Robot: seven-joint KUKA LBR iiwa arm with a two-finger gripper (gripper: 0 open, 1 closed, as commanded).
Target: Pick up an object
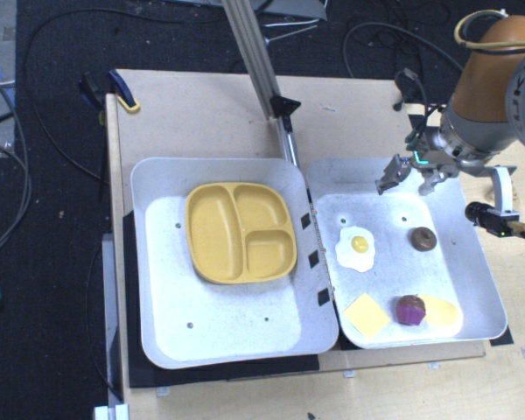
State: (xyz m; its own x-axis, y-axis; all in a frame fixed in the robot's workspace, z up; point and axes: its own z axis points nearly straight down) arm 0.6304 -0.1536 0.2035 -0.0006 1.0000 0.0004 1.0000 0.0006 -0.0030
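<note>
While above the right bin (pixel 472 234): fingers (pixel 390 180) spread wide (nothing between them).

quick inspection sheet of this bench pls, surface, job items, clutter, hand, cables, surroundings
surface: tan bench bearing two shallow white bins side by side, left bin and right bin.
job's things: in the right bin, a fried egg, a brown donut, a yellow square slice, a purple piece touching a pale yellow piece.
clutter: yellow divided tray in the left bin; blue and yellow clamp at the bench's far left corner.
hand: hand hangs over the right bin's far edge, nothing seen between its fingers.
cables: black cables on the dark floor to the left and behind.
surroundings: metal pole slanting over the bench; dark floor.
</note>
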